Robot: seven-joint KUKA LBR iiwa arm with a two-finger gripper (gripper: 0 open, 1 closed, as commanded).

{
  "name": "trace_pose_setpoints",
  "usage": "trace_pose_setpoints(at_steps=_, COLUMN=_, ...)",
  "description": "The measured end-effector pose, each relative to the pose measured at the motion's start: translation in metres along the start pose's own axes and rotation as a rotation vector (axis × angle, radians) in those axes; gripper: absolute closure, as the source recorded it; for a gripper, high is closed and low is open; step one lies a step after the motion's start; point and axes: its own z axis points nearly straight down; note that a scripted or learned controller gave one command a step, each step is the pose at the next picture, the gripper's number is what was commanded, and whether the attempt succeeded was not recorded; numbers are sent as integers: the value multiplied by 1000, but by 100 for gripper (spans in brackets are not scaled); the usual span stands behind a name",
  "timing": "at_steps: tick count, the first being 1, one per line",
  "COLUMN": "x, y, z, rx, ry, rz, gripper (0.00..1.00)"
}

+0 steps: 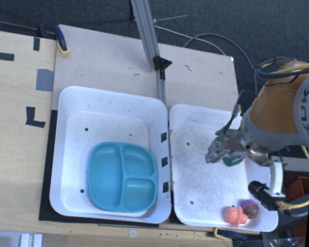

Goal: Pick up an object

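Gripper (pixel 221 153) sits low in right bin (pixel 193 174), near a teal object (pixel 233 160); can't tell jaw state. Pink toy (pixel 235 215) and purple one (pixel 249 207) lie in the bin's near corner. Both look light, soft, lumpy: pinch across the middle.

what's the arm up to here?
The arm's gripper is down over the right bin, near its middle, with something small and teal-green showing right beside it; whether that is held is not clear. A pink object and a small purple one sit together in that bin's near right corner, apart from the gripper. The left bin holds a blue divided plate.
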Motion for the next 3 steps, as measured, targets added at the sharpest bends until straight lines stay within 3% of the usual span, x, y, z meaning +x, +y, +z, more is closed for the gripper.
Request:
trace_pose_setpoints(at_steps=1, x=48, y=-10, z=-2, rx=2, ry=0, rz=0, gripper=100)
trace_pose_setpoints(at_steps=3, x=149, y=-6, z=10, rx=4, ry=-1, rz=0, gripper=100)
